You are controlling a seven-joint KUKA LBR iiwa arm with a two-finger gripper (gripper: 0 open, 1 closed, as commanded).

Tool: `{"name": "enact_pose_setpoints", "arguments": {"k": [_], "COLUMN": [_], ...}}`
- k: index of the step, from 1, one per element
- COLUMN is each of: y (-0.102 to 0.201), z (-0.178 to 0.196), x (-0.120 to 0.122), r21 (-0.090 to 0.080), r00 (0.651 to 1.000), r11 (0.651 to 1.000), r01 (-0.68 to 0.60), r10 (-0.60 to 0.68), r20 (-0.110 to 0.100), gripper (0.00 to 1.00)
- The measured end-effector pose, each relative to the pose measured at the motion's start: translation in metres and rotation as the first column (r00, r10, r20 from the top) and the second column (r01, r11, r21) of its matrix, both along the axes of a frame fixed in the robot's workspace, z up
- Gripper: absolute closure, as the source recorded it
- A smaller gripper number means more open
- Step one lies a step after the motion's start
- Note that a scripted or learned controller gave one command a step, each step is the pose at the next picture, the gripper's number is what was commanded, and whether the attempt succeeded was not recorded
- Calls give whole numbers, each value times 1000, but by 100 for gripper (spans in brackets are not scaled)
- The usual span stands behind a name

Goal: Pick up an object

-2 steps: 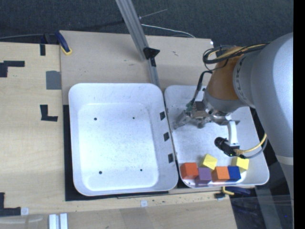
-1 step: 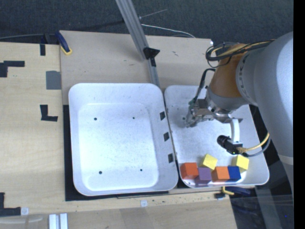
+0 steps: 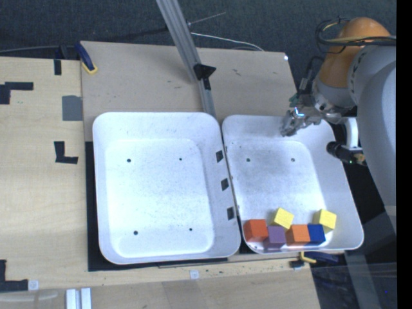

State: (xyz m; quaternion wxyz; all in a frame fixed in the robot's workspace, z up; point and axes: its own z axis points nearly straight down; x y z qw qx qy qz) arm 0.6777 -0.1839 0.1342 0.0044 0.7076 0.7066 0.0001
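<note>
Six small blocks are gathered at the near edge of the right bin (image 3: pixel 335 172): an orange-red block (image 3: pixel 256 228), a purple block (image 3: pixel 277 235), an orange block (image 3: pixel 299 234), a blue block (image 3: pixel 316 234), and two yellow blocks (image 3: pixel 283 218) (image 3: pixel 327 219) resting tilted just behind them. They look like hard, matt cubes, touching one another. The gripper (image 3: pixel 288 127) is seen over the far edge of the same bin, well apart from them; whether its fingers are wide or narrow cannot be told. A yellow block should probably be chosen, since it is less crowded. The left bin (image 3: pixel 103 172) is smooth white plastic, finely speckled.
</note>
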Motion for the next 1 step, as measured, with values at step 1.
{"name": "enact_pose_setpoints", "arguments": {"k": [1], "y": [5], "z": [8], "x": [-1], "r21": [2], "r00": [1000], "r11": [1000], "r01": [-5], "r10": [5], "r20": [-7], "gripper": [100]}}
